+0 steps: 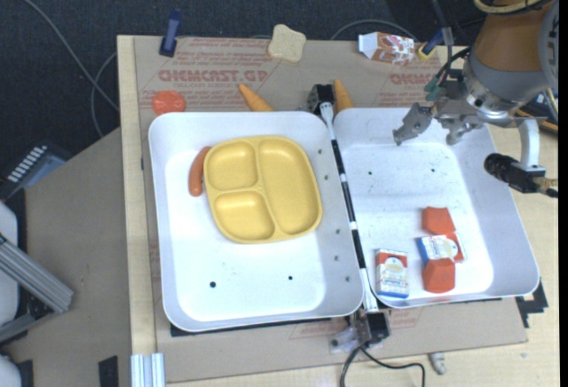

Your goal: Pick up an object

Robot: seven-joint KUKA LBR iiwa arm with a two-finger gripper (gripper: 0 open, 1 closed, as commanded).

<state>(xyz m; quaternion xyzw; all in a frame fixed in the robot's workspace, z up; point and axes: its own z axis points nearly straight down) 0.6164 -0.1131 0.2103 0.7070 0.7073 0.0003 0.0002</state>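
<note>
Two white bins point(177, 288), fingers point(410, 126) spread above right one

Grey arm point(510, 52) with orange band, metal gripper point(435, 126) (cables seemingly looped above).

- The table point(133, 199), topped with printed cardboard, bears two white bins: left bin point(248, 288), right bin point(390, 163).
- Along its far edge lie a bread slice point(287, 42), blue clip point(169, 32), orange disc point(166, 101), carrot point(255, 98) and small carton point(388, 47).
</note>
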